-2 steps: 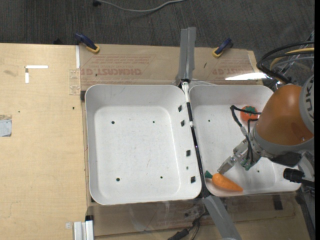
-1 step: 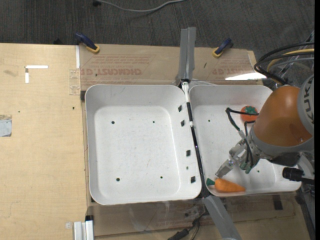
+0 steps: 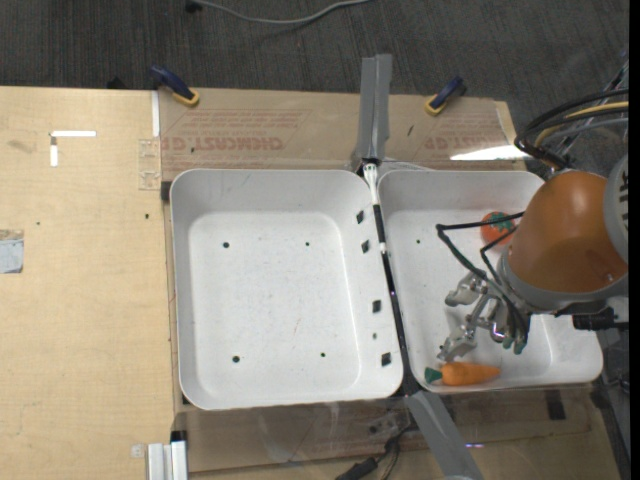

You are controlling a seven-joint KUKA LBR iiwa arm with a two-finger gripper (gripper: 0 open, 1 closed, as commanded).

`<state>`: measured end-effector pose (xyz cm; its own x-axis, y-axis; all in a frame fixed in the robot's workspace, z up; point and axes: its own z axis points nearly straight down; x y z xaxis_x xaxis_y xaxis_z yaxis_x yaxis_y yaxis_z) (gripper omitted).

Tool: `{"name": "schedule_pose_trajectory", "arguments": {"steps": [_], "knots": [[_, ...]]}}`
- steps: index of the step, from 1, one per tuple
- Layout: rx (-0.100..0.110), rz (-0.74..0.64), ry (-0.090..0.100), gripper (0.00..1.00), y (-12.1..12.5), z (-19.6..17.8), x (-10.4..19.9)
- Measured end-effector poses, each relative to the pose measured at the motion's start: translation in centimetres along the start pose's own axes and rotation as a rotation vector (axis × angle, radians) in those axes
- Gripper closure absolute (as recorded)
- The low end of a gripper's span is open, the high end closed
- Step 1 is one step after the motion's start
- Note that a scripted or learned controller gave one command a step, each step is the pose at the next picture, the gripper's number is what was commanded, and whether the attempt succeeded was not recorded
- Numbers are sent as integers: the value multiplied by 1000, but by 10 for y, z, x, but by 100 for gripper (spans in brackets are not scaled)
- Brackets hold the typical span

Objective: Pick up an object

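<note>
Dark carpet point(image 3: 250, 38) — wooden bench point(image 3: 80, 268)

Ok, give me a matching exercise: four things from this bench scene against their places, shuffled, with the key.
Things:
1. toy carrot
2. gripper
3. blue clamp with a yellow tip
4. left bin

Places:
A. at the cardboard's back edge
B. at the near wall of the right bin
C. just above the carrot
D. beside the bare plywood

Pairs: 1-B, 2-C, 3-A, 4-D
</note>
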<state>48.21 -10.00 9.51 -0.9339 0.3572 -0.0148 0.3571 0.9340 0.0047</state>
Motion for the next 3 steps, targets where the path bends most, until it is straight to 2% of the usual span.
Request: {"name": "schedule_pose_trajectory", "arguments": {"steps": [1,2,3], "knots": [[-3,-392,-15,0,4,-3,-3],[-1,-457,11,0,-19,4,-118],[-3,-749,15,0,-48,4,-46]]}}
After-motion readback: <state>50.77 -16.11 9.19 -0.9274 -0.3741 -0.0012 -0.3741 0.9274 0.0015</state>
